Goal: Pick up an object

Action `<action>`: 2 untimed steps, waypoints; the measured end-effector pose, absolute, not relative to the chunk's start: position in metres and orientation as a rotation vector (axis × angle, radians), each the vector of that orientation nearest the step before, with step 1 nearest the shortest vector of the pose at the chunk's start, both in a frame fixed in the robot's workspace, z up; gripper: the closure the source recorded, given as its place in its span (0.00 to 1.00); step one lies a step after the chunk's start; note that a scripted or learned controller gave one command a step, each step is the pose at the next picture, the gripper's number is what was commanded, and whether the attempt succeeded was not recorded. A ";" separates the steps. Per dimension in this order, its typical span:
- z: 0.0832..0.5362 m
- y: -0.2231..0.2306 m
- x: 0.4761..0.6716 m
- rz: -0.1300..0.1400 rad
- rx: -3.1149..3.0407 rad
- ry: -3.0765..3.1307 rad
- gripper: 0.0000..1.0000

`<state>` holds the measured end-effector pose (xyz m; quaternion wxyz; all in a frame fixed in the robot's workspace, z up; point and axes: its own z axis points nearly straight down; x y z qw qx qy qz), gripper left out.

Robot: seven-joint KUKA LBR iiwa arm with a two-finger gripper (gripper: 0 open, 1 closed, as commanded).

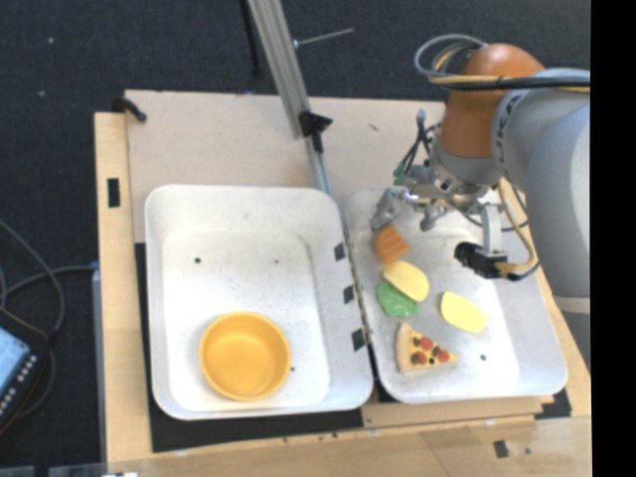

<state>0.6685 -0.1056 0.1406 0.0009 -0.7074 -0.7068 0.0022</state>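
The gripper [402, 210] hangs over the right bin [527, 356] near the table's far edge, just above an orange block [391, 243]; how its jaws stand, I cannot tell.

Two white bins side by side: left bin [169, 217], right bin [527, 356].

Left bin: one yellow-orange bowl [244, 355], near side.

Right bin: five small items. One orange block [391, 243], far left. Two yellow pieces [407, 280] [463, 312]. One green piece [397, 301], partly hidden, perhaps leaf-shaped. One pizza slice [422, 349], nearest.

One robot arm [517, 137], one metal pole [283, 58].
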 end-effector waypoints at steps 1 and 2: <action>0.156 -0.106 0.671 -0.004 -2.229 -2.222 1.00; 0.218 -0.100 0.676 -0.009 -2.223 -2.229 1.00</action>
